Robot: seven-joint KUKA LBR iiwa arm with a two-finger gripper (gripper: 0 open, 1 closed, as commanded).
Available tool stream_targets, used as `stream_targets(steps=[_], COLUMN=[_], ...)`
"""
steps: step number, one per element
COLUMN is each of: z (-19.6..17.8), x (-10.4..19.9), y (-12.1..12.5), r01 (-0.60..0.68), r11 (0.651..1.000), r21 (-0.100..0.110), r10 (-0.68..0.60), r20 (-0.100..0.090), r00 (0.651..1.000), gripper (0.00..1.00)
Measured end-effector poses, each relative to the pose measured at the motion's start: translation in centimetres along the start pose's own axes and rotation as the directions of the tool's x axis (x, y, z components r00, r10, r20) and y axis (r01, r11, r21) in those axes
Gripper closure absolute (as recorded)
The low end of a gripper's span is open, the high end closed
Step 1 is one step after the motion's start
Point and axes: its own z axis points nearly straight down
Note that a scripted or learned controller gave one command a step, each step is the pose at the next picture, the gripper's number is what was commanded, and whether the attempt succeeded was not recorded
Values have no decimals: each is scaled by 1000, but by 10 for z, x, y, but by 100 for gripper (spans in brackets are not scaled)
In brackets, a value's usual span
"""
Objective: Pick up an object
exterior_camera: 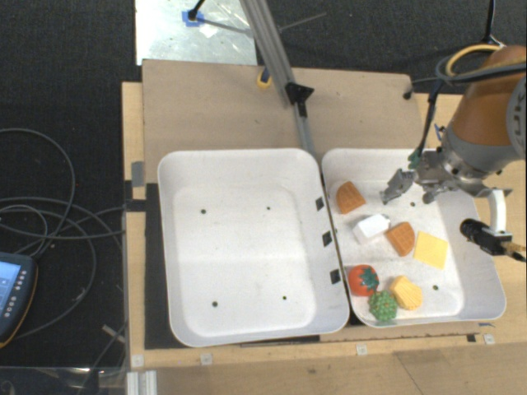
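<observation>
Orange wedge (350, 197) lies in right bin (478, 303), just beside gripper (410, 189); fingers spread apart, holding nothing, probably ready for descent onto it.

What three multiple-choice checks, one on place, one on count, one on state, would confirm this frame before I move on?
1. Where do the toy foods lie?
A. In the right bin
B. In the left bin
C. On the bare bench

2. How many flat yellow squares are there?
A. Three
B. One
C. None

3. What is the hand doing?
A. Gripping the tomato
B. Pressing on the green piece
C. Hovering over the right bin with nothing between its fingers

Answers:
1 A: the tomato, white block and the other pieces all sit in the right bin, none in the left bin.
2 B: a single yellow square lies near the right side.
3 C: the hand is above the bin's far end, apart from every piece.
</observation>
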Motion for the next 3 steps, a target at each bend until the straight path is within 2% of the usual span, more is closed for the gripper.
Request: stream_targets(steps=[1, 2, 3], z=[61, 99, 85], x=[4, 5, 4], y=[5, 5, 6], r01=[1, 1, 0], r11=[1000, 1000, 1000], r21=[1, -1, -7], r10=[-1, -1, 0], r20=[-1, -1, 0], r00=[1000, 1000, 1000], gripper=[0, 0, 100])
